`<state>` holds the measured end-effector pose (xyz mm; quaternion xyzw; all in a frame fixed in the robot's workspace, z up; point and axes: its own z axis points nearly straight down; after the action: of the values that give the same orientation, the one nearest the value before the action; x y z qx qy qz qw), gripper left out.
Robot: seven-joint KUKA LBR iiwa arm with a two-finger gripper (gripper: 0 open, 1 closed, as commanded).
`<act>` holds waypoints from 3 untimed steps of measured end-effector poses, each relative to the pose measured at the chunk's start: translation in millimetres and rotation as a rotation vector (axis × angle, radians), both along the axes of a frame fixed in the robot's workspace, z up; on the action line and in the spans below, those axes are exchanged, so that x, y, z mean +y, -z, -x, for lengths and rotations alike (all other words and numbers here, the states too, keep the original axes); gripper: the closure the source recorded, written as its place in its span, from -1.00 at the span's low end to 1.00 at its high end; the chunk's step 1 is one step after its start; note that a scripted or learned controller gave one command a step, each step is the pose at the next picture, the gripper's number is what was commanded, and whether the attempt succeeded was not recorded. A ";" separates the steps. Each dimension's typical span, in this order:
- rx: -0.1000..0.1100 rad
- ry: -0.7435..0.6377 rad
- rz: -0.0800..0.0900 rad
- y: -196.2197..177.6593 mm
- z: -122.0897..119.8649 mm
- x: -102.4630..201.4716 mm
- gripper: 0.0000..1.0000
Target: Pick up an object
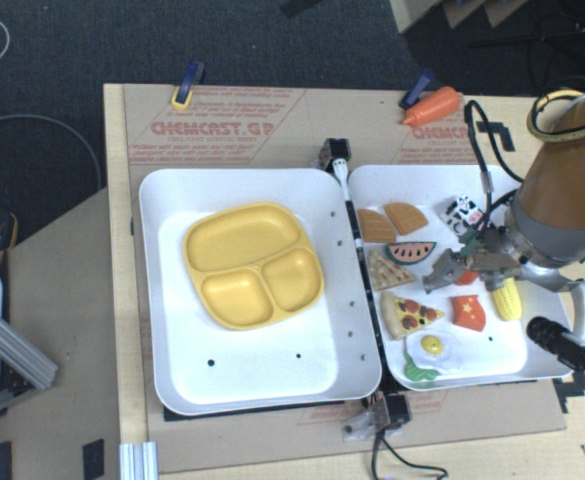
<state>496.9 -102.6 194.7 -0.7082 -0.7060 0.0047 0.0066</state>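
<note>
The right bin (pixel 422 183) holds several toy foods: two brown bread slices (pixel 390 221), a watermelon slice (pixel 412 252), a tan cracker (pixel 385 268), a pizza slice (pixel 412 315), a fried egg (pixel 431 348), a red piece (pixel 469 312), a yellow corn cob (pixel 507 299) and a small black-and-white piece (pixel 460 211). My gripper (pixel 459 266) hangs low over the middle of this bin, right of the watermelon slice and just above the red piece. The arm's bulk covers the bin's right side.
The left bin (pixel 242 368) carries a yellow divided plate (pixel 252 265). An orange clamp (pixel 432 105) and a blue-yellow clamp (pixel 185 86) sit on the bench's far edge. Black cables (pixel 482 143) run above the right bin.
</note>
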 end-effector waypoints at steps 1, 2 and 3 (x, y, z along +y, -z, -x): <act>-0.015 -0.003 0.002 -7.1 -3.2 0.2 -1.00; -0.008 -0.002 0.000 55.8 -6.4 1.5 -1.00; -0.015 -0.002 -0.001 106.0 -7.6 2.7 -1.00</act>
<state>504.5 -99.8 88.7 -0.7075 -0.7067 -0.0012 0.0017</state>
